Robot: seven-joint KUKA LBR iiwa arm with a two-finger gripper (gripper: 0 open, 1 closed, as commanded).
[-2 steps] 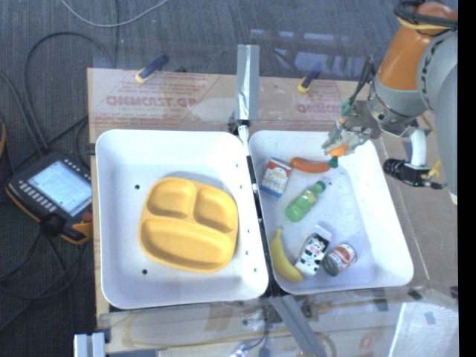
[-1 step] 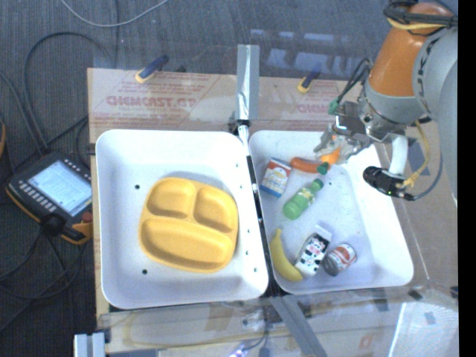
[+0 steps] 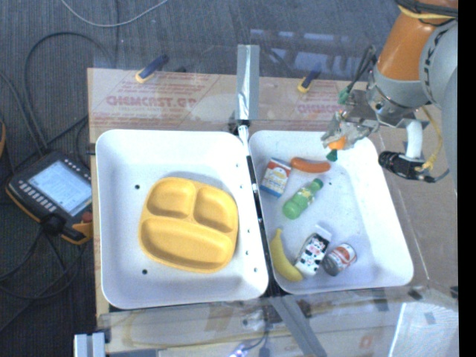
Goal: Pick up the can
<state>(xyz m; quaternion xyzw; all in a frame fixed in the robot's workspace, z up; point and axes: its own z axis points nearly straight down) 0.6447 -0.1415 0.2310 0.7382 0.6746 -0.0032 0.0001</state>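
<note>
Altogether 1 can [image 3: 340,259] and 5 other items share 1 bin [image 3: 387,222]; gripper [image 3: 338,141] spread unclear.

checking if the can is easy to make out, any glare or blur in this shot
Camera view: even, soft light; the can in the right bin reads sharp, with a small bright highlight on its top. The gripper over the bin's far corner looks slightly soft. The clear panel behind the bins shows pale reflections.

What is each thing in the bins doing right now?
can: on its side, right bin
cow-print carton: lying beside the can
banana: lying flat
green bottle: on its side
carrot: lying flat
small carton: lying down
yellow tray: left bin
</note>
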